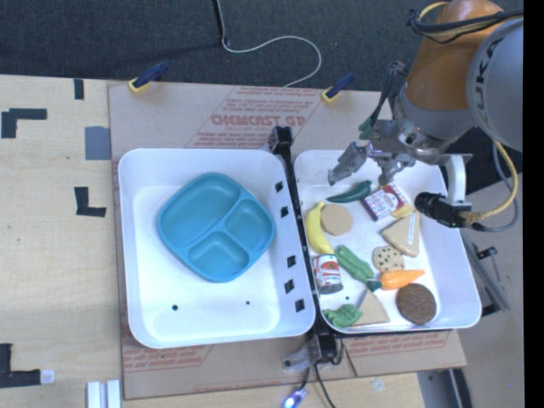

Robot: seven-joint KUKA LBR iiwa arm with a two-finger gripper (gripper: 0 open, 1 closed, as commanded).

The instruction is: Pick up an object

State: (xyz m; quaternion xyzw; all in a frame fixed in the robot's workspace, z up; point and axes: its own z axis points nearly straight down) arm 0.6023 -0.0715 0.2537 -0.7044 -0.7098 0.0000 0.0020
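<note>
My gripper (368,170) hangs over the far end of the right bin (463,270), its two fingers spread apart and open, with nothing between them. Just below it lies a dark green pepper (350,192). Close by are a red packet (384,202), a banana (316,228) and a round tan biscuit (337,220). Further toward the front lie a cheese wedge (404,235), a green pickle (354,262), a spotted cookie (387,257), a carrot (399,279), a small can (327,273) and a brown disc (416,303).
The left bin (144,304) holds a blue divided plate (217,225). A black divider (293,228) runs between the bins. The arm's orange and grey wrist (450,49) looms over the right bin's far corner. A black cable (459,212) crosses the bin's right rim.
</note>
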